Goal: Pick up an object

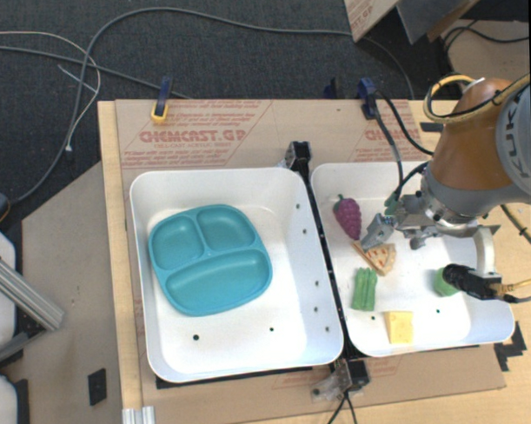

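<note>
Bins sit side by side on my bench, and I take the black divider clip [297, 153] at the top of their shared edge as my landmark. Below and to the left of that clip, the left bin [166, 341] holds a teal divided plate [211, 258], lying flat with two small compartments toward the clip and one large compartment away from it; I see nothing resting in the plate. Below and to the right of the clip, the right bin [426, 340] holds the loose items. Nearest the clip is a purple bunch of grapes [347, 216], just right of the shared edge. Farther down from the clip lies a tan wedge that looks like a pizza slice [379, 258], and the gripper [376, 232] sits right at its upper end, touching or nearly touching it; I cannot tell from this angle how the jaws stand, nor whether anything is between them. Below the wedge, farther again from the clip, a green piece [365, 289] lies upright in the picture, and a yellow block [399, 326] rests near the bin's lower wall. Far right of the clip, a round green item [444, 281] lies partly behind a black part of the arm [472, 147], whose orange band crosses over the bin's upper right.
</note>
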